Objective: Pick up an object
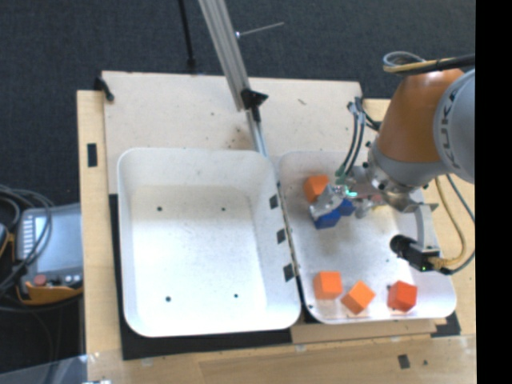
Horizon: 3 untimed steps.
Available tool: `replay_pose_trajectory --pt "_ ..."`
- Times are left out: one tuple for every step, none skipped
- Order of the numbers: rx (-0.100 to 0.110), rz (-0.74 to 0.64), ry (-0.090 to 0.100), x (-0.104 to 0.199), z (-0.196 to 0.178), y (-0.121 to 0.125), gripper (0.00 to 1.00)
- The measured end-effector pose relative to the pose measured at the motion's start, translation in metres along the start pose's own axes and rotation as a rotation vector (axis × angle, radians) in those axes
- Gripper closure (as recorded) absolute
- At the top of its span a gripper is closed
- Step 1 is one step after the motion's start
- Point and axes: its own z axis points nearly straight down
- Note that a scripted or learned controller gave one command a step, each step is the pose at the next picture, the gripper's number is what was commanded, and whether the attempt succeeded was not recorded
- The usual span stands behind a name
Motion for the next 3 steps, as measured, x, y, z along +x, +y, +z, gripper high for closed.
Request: replay_pose_trajectory --pt "-0.005 0.003 -0.001 -0.001 -0.002 0.001 0.00" --pt "0.001 0.005 -0.003 0.001 0.042 -0.005 0.00" --pt "0.000 0.006 -0.002 0.002 0.085 -0.007 0.00"
